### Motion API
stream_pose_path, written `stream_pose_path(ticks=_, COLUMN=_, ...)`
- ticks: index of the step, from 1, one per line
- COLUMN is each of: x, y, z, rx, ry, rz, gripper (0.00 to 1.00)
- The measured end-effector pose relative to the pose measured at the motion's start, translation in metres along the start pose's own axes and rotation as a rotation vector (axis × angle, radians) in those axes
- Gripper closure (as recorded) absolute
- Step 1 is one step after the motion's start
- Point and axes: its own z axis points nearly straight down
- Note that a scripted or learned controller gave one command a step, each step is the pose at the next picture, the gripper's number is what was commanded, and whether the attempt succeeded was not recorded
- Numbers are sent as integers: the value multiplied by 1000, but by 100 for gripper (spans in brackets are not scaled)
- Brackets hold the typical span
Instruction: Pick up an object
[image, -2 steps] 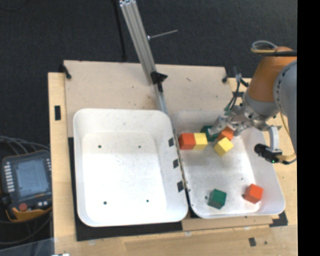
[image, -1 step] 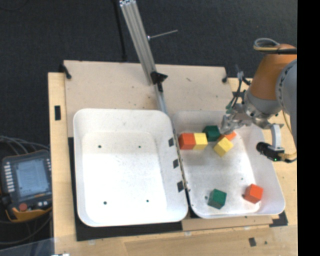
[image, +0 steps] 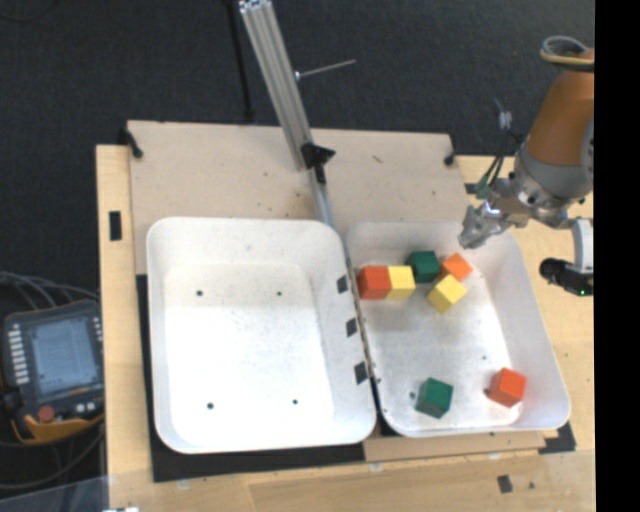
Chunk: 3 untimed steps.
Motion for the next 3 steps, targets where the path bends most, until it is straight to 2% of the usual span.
stream_pose_path(ticks=1, x=-7, y=-3, z=-49, rx=1, ry=0, rz=4, gripper=100)
stream_pose_path(ticks=2, x=-8, y=-2, z=-75, rx=3, ry=1, rz=-1, gripper=100)
stream_pose_path(ticks=3, x=48, y=-6, z=-59, rx=9, ry=3, rz=-4, gripper=100)
